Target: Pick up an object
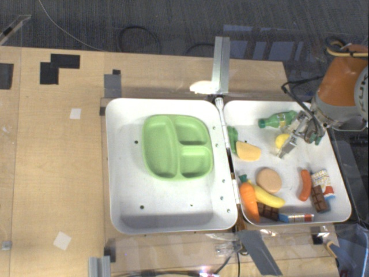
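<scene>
Probably the small yellow lemon is light and slippery; the tool, state unclear, should pinch its middle.

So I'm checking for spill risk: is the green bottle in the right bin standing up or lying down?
Lying down. The bottle rests on its side on the bin floor, its length running left to right.
</scene>
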